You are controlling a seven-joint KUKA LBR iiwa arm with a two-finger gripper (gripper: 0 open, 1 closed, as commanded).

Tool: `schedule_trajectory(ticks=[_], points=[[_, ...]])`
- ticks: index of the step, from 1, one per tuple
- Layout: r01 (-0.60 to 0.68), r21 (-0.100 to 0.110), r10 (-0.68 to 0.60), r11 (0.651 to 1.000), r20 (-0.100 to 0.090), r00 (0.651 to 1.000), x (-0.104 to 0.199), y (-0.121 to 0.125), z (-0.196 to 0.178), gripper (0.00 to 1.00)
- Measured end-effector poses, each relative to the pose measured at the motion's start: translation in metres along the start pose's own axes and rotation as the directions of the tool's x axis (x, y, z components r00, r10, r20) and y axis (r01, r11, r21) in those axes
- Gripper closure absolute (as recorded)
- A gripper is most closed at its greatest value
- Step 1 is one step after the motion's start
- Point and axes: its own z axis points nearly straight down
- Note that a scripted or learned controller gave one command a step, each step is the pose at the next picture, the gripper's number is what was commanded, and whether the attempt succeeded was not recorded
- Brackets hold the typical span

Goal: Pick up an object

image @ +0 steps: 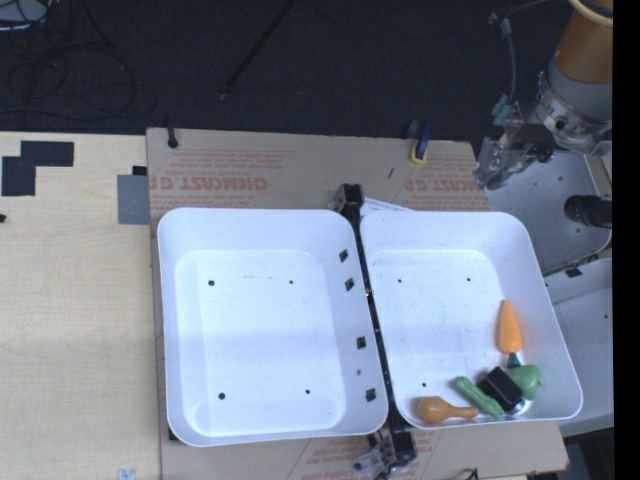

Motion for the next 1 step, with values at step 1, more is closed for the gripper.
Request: schedule_trajectory(ticks=[1], points=[[-0.010, 0.006, 0.010, 1.000, 0.005, 1.000, -0.0756, -0.0259, -0.1118, 1.00]])
